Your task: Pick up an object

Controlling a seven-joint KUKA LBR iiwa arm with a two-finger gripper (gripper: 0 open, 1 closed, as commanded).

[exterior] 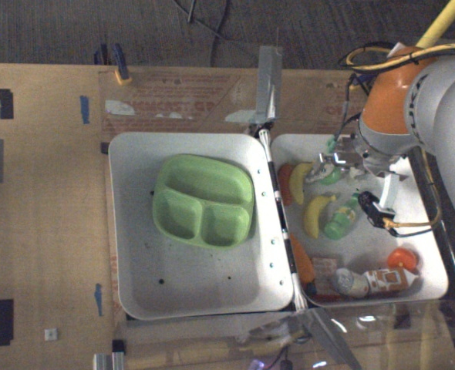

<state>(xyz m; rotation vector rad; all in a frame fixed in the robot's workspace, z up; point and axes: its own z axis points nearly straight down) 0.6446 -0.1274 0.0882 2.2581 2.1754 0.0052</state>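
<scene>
My gripper hangs over the far left part of the right bin, reaching in from the right under the orange band of the arm. A pale green object lies right under it, partly hidden by it. Beside it are a yellow banana and a red-orange piece against the bin's left wall. A second banana and a green bottle lie just nearer the front.
The left bin holds a green divided plate. At the right bin's front lie an orange carrot, a white and orange bottle and a red-orange ball. A black cable plug hangs from the arm.
</scene>
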